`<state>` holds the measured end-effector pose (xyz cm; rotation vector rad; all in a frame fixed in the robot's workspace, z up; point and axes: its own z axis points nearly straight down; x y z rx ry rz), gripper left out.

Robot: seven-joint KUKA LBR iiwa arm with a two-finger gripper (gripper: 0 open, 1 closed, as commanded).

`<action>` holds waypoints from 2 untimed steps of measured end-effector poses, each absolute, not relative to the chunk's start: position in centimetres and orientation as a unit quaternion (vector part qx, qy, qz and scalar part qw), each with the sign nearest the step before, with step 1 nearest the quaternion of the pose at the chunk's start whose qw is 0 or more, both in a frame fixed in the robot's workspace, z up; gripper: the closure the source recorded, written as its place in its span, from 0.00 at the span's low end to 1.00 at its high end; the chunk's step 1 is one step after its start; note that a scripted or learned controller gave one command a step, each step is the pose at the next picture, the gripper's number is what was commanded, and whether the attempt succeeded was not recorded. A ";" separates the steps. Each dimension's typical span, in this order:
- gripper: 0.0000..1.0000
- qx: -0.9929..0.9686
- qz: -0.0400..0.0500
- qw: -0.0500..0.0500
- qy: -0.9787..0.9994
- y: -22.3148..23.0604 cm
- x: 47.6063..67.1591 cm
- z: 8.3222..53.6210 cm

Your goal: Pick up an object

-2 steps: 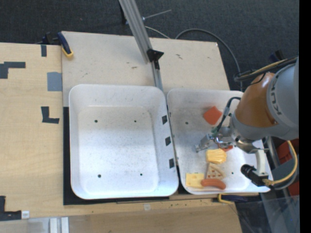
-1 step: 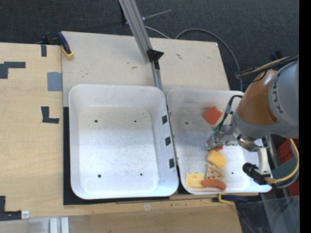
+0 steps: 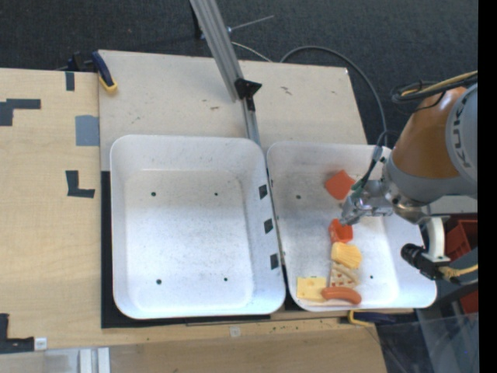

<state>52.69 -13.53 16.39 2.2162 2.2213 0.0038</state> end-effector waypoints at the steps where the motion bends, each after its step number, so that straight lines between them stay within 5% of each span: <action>1: 1.00 0.707 0.001 0.001 0.708 -13.9 52.4 20.7; 2: 1.00 0.707 0.001 0.001 0.708 -13.8 52.5 24.7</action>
